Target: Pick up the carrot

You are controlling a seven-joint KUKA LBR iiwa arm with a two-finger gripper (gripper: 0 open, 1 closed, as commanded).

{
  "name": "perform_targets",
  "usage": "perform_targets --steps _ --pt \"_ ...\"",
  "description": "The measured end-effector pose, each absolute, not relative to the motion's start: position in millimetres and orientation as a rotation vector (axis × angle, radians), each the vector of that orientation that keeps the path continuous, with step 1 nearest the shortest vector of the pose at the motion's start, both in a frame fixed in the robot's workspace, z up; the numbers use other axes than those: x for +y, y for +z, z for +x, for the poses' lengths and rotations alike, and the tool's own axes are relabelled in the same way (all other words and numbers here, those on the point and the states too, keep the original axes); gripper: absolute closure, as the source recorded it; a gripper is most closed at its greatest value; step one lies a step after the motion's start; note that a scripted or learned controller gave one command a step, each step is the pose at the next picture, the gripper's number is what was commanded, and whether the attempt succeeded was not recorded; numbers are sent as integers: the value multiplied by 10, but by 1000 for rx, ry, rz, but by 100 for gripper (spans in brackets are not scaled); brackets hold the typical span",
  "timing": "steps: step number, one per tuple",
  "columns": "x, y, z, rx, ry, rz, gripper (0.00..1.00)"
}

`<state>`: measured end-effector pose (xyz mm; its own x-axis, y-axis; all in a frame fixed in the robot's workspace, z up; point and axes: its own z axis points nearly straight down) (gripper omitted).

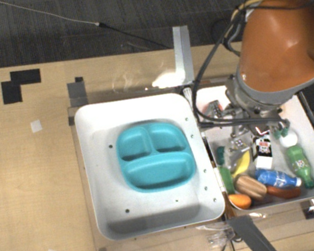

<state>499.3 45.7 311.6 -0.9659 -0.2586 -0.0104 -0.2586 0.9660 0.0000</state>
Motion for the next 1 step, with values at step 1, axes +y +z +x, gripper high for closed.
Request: perform_targets --steps 1 --pt "333 1835 4975 3001 1 -919 0"
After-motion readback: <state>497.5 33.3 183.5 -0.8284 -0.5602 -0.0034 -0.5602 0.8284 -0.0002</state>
